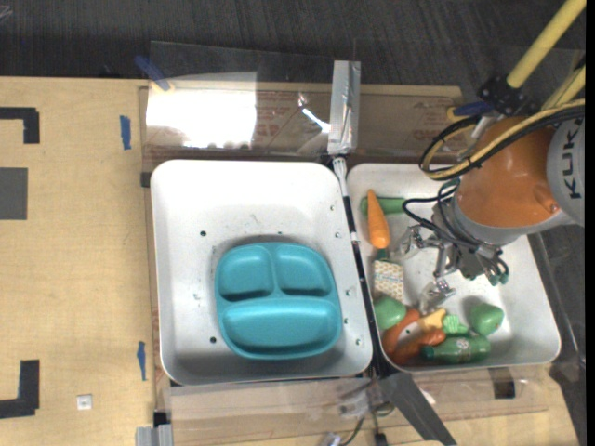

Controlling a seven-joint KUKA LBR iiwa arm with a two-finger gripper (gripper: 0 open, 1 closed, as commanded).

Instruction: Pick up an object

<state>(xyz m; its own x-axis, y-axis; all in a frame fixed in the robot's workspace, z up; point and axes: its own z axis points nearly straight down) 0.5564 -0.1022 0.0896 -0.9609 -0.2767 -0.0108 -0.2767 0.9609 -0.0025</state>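
1. Bench [74, 249]: bears two white bins side by side.
2. Left bin [177, 203]: contains one teal divided plate [277, 300], lying flat near the front wall, well apart from the arm.
3. Right bin [535, 277]: contains all the small items, clustered along the left wall and the front corner.
4. Arm [507, 189]: reaches in from the right and hangs over the middle of the right bin, orange band uppermost.
5. Gripper [444, 275]: points down into the right bin, just above the front cluster. Opening cannot be told from this view; nothing is visibly held. Contact with any item cannot be confirmed.
6. Candidate items, in order of size:
   - carrot [376, 221], lying along the left wall, apart from the gripper;
   - green tube [457, 347], lying against the front wall;
   - green lump [484, 319], just right of the cluster;
   - yellow piece [433, 321], nearest below the gripper.
7. Step in hand, as judged: approach and descent onto an item in the front cluster; no pickup achieved yet.
8. Next move, as judged: lower straight onto one item, close, then lift clear. Risk: tight packing, so likely to nudge neighbours or to close on none.
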